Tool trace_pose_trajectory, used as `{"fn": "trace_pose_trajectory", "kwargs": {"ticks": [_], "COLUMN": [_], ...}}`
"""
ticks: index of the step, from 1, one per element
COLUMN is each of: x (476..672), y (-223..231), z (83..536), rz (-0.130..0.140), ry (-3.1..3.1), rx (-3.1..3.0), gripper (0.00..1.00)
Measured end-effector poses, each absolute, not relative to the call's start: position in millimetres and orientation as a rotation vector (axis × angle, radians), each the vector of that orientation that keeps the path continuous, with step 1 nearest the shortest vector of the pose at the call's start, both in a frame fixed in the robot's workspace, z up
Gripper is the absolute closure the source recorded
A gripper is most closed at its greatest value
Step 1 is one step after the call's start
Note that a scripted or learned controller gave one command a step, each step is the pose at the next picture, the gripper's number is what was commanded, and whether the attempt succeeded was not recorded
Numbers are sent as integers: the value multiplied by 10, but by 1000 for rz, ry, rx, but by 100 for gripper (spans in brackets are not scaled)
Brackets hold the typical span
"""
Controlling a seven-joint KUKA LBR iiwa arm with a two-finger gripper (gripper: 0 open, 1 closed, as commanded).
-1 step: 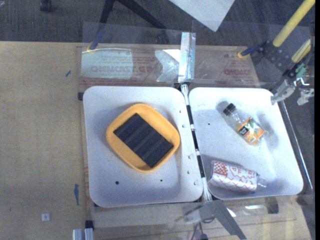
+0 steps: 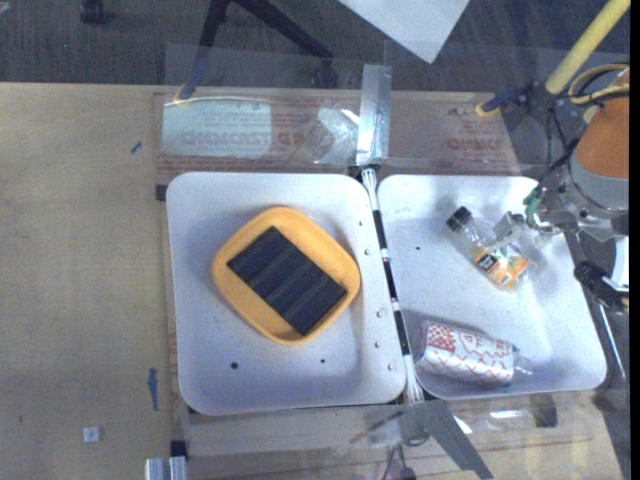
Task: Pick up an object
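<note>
A small clear bottle (image 2: 488, 248) with a black cap and an orange label lies in the upper middle of the right bin (image 2: 570, 358). A crushed red-and-white packet (image 2: 468, 351) lies near that bin's front edge. A yellow pad with a dark ribbed panel (image 2: 286, 285) rests in the left bin (image 2: 200, 368). My gripper (image 2: 530, 215) hangs at the right bin's upper right, just right of the bottle's label end. Its tip merges with the bottle's clear plastic.
The arm's orange band (image 2: 610, 148) and cables stand over the right bin's far right corner. A metal divider (image 2: 376, 118) and clear plastic sheets rise behind the bins. A black ridge (image 2: 388, 268) separates the two bins.
</note>
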State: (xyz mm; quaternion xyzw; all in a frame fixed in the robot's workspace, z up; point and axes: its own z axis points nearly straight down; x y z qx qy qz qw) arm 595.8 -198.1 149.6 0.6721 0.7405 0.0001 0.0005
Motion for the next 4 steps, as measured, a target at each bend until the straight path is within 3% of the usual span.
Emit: {"fn": "trace_pose_trajectory", "kwargs": {"ticks": [1,2,3,4], "x": [5599,5893,6001,5896], "y": [-2243,-1873,-1931,-1996], "z": [2293,2053,956,877], "rz": [1,1,2,5], "ry": [2295,2219,2296,2410], "rx": [2140,2219,2140,2011], "gripper": [0,0,0,0]}}
